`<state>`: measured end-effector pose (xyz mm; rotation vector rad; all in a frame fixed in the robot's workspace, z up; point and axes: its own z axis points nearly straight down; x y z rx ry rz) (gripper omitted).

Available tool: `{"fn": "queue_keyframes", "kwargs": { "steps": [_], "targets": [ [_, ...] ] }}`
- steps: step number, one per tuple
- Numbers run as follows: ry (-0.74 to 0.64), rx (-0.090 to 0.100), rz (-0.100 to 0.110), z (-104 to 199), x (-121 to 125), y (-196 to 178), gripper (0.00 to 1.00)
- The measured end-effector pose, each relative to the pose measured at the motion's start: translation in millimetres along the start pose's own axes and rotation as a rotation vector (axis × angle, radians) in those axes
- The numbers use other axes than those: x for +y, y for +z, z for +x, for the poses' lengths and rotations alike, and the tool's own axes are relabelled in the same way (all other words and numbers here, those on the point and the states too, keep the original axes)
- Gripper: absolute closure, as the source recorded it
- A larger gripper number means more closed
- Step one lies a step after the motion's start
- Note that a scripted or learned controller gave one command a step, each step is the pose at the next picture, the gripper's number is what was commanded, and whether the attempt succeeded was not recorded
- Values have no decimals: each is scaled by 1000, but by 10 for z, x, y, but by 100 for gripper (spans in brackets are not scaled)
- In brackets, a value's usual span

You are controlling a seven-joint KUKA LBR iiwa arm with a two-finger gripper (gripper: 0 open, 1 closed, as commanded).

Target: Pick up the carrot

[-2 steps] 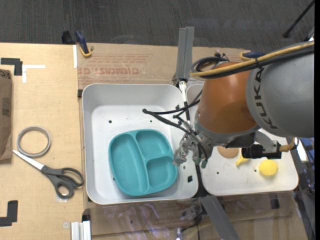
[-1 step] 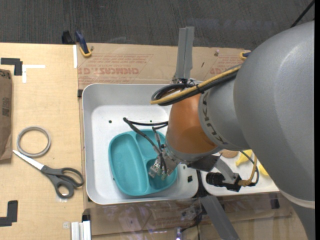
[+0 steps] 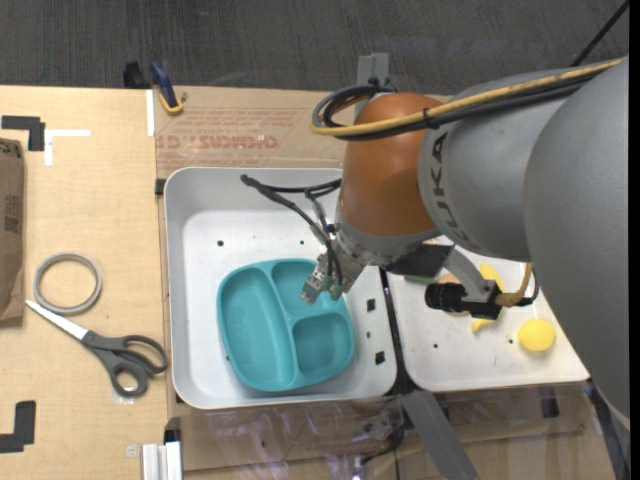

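- Teal tray (image 3: 262, 338) lies in the left bin (image 3: 190, 268), toward its front edge.
- Gripper (image 3: 322, 288) hangs over the tray; grip state cannot be told.
- No carrot identifiable.

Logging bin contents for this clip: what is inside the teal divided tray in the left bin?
The teal tray shows bare compartments where visible. The gripper hangs over its upper right compartment and covers part of it, so that patch cannot be checked. No carrot is visible in it.
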<state>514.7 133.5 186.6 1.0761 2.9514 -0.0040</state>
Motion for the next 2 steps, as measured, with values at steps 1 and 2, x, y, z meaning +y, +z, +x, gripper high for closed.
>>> {"fn": "queue_keyframes", "kwargs": {
  "steps": [1, 2],
  "targets": [
    [570, 0, 1, 520, 120, -499, 100],
    [350, 1, 4, 780, 346, -265, 100]
  ]
}}
